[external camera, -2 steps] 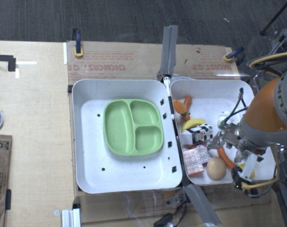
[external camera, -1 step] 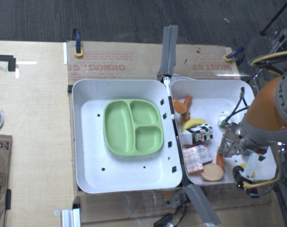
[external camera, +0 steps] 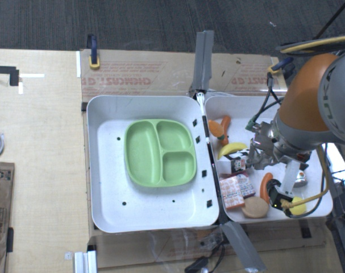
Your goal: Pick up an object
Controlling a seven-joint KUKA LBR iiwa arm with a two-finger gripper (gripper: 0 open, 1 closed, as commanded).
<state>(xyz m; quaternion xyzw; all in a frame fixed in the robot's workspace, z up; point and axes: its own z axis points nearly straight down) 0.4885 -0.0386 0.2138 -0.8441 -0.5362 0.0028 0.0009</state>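
Banana [external camera: 233,149] just beside claw [external camera: 253,159]

Green tray [external camera: 160,152], yellow banana [external camera: 232,149] (white bins [external camera: 98,169]), orange carrot [external camera: 220,127].

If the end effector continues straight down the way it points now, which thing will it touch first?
Probably the small dark object beside the banana in the right bin; the end effector hangs close over it, but depth is unclear from this view.

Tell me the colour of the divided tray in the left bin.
Light green tray, seen in the camera view.
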